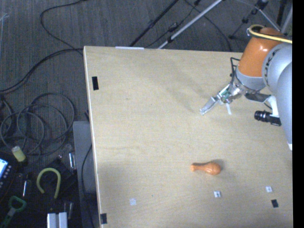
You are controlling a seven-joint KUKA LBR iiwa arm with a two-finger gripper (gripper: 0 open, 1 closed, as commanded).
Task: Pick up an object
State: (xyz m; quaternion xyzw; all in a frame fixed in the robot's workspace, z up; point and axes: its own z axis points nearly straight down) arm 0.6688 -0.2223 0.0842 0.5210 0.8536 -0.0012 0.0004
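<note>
Arm comes in from the right, orange band up top. Fingers (214, 103) point down-left, tips low over the table (142, 127) in its upper right part. They look spread a bit, w/ nothing between them, but they're thin and pale so how wide the gap is can't be read.

Task's thing: an orange pear-shaped obj (207, 168), maybe a small gourd or toy drumstick, lying flat on the table, lower middle-right. It's well apart from the fingers, below them in the view (toward the camera) and about level w/ the tips left-right, maybe a touch left of them.

Long axis runs near left-right in the view: thin neck to the left, fat bulb to the right, slight tilt w/ the bulb end lower. So the fingers prob. need to travel toward the near edge, then close across the short width, i.e. jaws set roughly front-back in the view. Bulb end looks the better spot; neck is skinny and could slip.

Only one arm, so no choice of which is nearer. Nothing else lies between fingers and obj; path looks clear. Small dark and white marks sit on the table near its lower right corner, beyond the obj.
</note>
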